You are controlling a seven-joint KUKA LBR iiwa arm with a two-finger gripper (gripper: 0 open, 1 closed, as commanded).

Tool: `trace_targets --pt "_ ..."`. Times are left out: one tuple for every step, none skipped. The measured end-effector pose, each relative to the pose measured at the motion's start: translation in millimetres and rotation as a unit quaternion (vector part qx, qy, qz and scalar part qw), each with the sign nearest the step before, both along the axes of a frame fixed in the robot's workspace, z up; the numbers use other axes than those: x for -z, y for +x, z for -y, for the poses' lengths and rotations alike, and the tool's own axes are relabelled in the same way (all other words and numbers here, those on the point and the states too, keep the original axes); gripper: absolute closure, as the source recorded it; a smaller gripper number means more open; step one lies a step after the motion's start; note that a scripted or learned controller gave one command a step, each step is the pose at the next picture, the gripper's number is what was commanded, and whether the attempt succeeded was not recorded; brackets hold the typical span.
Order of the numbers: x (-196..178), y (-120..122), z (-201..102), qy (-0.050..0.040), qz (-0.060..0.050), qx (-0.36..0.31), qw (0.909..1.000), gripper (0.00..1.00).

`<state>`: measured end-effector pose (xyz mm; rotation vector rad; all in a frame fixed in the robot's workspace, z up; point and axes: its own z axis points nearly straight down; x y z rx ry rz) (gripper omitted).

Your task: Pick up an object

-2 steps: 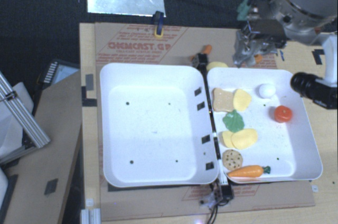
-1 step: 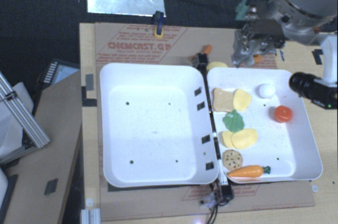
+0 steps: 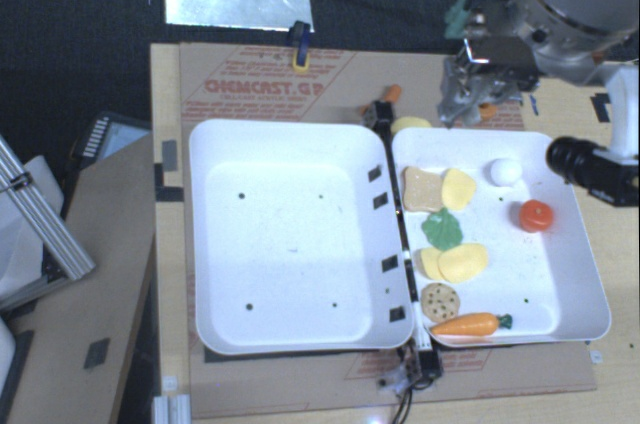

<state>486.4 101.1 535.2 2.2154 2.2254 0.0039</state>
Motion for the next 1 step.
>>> trace_targets --pt "0.0 0.1 -3.1 0.0000 0.000 0.000 1.0000 1.00"
